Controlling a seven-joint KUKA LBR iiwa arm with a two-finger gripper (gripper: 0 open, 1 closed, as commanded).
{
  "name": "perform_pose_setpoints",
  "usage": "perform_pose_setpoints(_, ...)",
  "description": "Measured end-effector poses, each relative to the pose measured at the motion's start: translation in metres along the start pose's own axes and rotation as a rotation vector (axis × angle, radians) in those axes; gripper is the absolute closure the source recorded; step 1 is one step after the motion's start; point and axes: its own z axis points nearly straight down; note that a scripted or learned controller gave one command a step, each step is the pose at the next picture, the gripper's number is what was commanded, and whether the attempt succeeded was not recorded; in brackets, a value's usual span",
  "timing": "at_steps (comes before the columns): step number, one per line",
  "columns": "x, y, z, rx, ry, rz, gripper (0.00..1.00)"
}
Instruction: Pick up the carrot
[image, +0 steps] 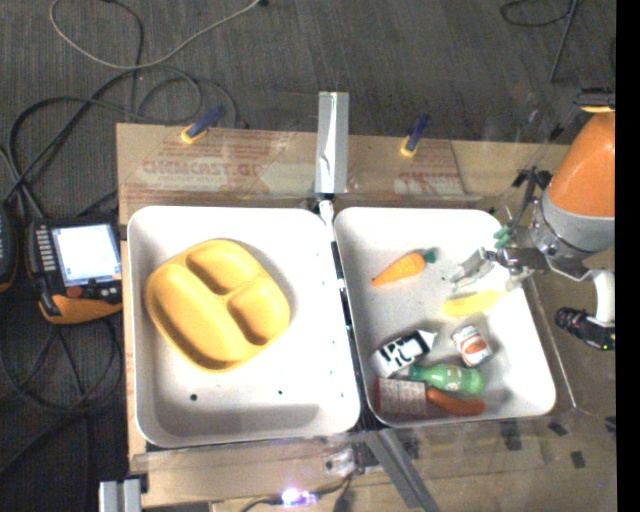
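Observation:
An orange carrot (402, 268) with a green top lies on its side in the upper middle of the right bin (380, 225). My gripper (478, 267) hovers to the right of the carrot, just above a yellow item (472, 302). Its fingers appear spread, with nothing between them. A clear gap separates the gripper from the carrot. The grey arm with its orange band (585, 180) enters from the right.
The right bin's lower part holds a black-and-white carton (405, 350), a small red-and-white can (472, 345), a green bottle (450, 379) and a red sausage (455, 403). A yellow divided plate (218, 302) sits in the left bin (170, 410).

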Motion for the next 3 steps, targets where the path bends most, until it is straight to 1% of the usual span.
perform_pose_setpoints(1,0.001,0.001,-0.008,0.001,0.001,-0.002,1.0)
perform_pose_setpoints(2,0.095,-0.001,0.106,-0.015,-0.002,0.104,1.0)
perform_pose_setpoints(3,0.096,-0.001,0.098,-0.013,-0.001,0.103,1.0)
